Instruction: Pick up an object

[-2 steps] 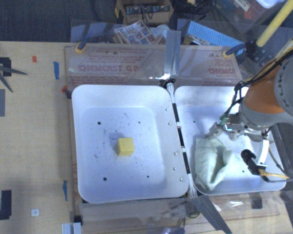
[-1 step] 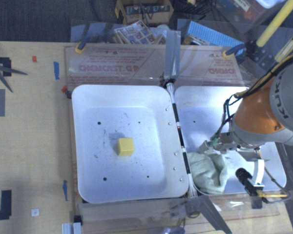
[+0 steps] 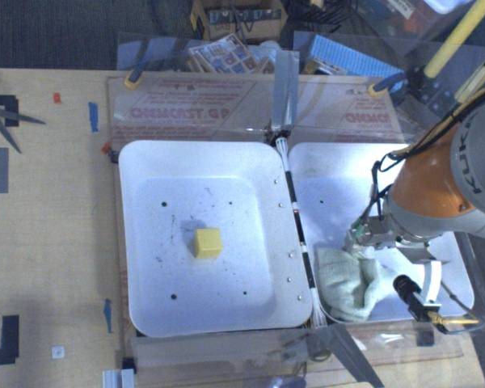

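A small yellow block (image 3: 208, 242) lies near the middle of the left bin (image 3: 145, 176). A crumpled pale green-white cloth (image 3: 345, 281) lies in the near left corner of the right bin (image 3: 323, 176). My gripper (image 3: 364, 245) is down in the right bin, at the cloth's upper right edge, under the orange-banded wrist (image 3: 428, 188). The wrist body hides the fingertips, so I cannot see whether anything is between them.
A metal divider (image 3: 295, 217) separates the two bins. A clear panel with clamps stands behind the bins (image 3: 250, 107). Black cables and a connector (image 3: 412, 291) hang by the wrist near the right bin's front edge. Wooden bench surface lies to the left (image 3: 48, 217).
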Controlling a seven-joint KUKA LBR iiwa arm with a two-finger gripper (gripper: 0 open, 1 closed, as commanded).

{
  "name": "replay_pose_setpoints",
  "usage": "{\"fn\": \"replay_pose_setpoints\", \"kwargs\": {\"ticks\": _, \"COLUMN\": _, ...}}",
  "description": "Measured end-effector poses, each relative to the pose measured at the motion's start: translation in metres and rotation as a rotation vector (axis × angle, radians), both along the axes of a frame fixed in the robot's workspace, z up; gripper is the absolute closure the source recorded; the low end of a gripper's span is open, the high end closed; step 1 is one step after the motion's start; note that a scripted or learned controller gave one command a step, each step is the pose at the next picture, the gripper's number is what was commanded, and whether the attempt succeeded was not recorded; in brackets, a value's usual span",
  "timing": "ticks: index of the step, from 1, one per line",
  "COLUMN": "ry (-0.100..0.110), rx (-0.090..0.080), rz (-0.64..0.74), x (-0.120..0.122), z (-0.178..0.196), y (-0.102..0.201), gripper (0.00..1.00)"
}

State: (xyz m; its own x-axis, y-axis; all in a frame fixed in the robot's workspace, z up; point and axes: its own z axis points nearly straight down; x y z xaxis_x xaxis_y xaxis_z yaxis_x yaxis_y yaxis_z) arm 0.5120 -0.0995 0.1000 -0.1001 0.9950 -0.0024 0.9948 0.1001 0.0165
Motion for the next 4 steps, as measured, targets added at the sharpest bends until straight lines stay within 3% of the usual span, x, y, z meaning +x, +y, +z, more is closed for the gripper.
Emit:
{"fn": "replay_pose_setpoints", "kwargs": {"ticks": 1, "ry": 0.007, "rx": -0.008, "rz": 0.29, "x": -0.025, "z": -0.01, "y": -0.092, "gripper": 1.0}}
{"fn": "replay_pose_setpoints", "kwargs": {"ticks": 2, "ry": 0.013, "rx": -0.004, "rz": 0.255, "x": -0.025, "z": 0.129, "y": -0.109, "gripper": 1.0}}
{"fn": "replay_pose_setpoints", "kwargs": {"ticks": 3, "ry": 0.011, "rx": -0.008, "rz": 0.49, "x": -0.018, "z": 0.158, "y": -0.125, "gripper": 1.0}}
{"fn": "replay_pose_setpoints", "kwargs": {"ticks": 4, "ry": 0.005, "rx": -0.013, "rz": 0.487, "x": -0.017, "z": 0.17, "y": -0.126, "gripper": 1.0}}
